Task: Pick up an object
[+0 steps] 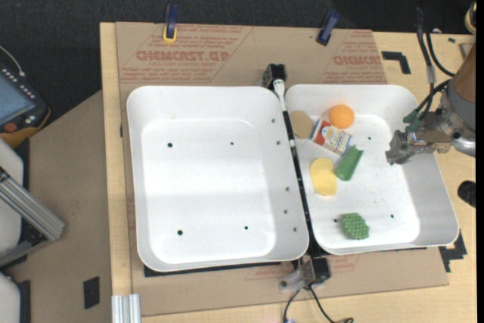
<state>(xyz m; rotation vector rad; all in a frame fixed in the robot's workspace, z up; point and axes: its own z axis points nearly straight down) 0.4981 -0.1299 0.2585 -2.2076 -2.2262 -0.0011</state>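
Bench: brown cardboard sheet (227,49) printed in red lettering, clipped at the far edge by a blue-and-yellow clamp (171,24) and a blue clamp (328,26).

Left bin (151,238): white, shallow, rounded corners, a few dark dots across the floor.

Right bin (423,223): white, same form, set just beside the left bin, rims touching along the middle seam. Black clip (275,76) at the far end of the seam; black clip with cable (311,272) at the near end.

Contents of right bin, grouped toward its left half:
- Orange ball (342,116), far side, touching the carton's upper corner.
- Tan disc (302,124), against the left wall, partly under the carton.
- Carton (331,137), white with red and blue print, lying flat, tilted.
- Green block (349,163), slanted, just near of the carton, touching the yellow piece.
- Yellow piece (324,177), rounded, left of the green block.
- Green knobbly lump (353,226), alone near the front wall, apart from the rest.

Gripper (396,153): over the right bin's right side, pointing left, well apart from the green block and the other items. Nothing seen between the fingers. Open or closed: cannot tell, tips too dark and small.

Arm (461,117): grey, entering from the right edge, cables (427,57) looping above.
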